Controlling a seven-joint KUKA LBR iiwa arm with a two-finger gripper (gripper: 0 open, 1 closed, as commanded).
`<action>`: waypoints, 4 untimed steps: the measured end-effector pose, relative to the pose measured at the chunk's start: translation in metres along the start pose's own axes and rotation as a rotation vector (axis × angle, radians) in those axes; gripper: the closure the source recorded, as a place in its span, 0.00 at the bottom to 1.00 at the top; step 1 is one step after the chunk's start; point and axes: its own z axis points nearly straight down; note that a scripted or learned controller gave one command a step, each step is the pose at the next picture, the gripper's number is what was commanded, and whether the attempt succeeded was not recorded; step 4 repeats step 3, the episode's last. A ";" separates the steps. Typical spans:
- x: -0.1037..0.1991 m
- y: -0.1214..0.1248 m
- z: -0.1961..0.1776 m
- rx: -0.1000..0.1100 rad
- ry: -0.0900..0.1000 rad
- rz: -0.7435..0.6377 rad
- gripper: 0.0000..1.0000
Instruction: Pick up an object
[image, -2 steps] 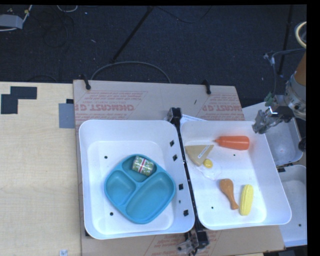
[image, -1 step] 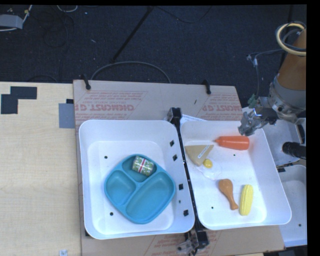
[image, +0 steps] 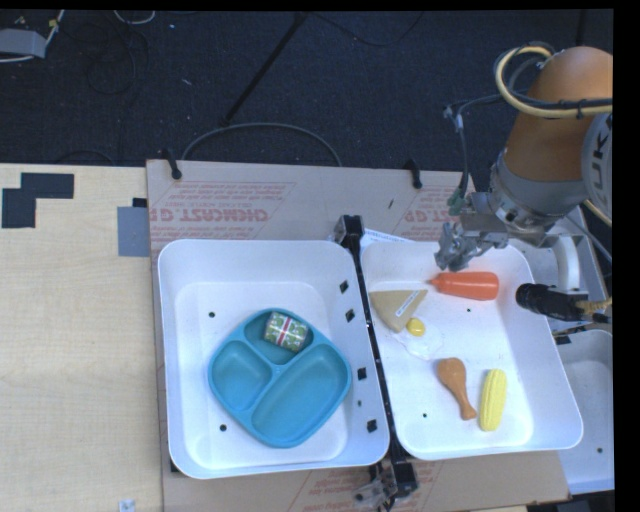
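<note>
Nearest, in right bin (image: 560, 400): corn cob (image: 492, 399) beside drumstick (image: 457, 385). Midway: fried egg (image: 419, 335) and tan wedge (image: 397, 304); in left bin (image: 190, 300), blue divided plate (image: 279, 378) carrying a small striped can (image: 285, 330). Farther back: carrot (image: 466, 286) lying flat, just under the tool (image: 452, 256). Tool's opening or closing not discernible. Farthest: cardboard on the bench (image: 70, 350).

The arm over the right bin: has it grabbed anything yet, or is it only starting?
Nothing looks picked up yet. The gripper sits low at the right bin's far side, by the carrot's left end, which lies on the floor. The grasp and lift remain.
</note>
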 end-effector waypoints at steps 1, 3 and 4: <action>0.046 0.011 0.009 0.000 -0.001 0.002 1.00; 0.147 0.009 0.016 0.001 -0.002 0.001 1.00; 0.147 0.009 0.016 0.001 -0.002 0.001 1.00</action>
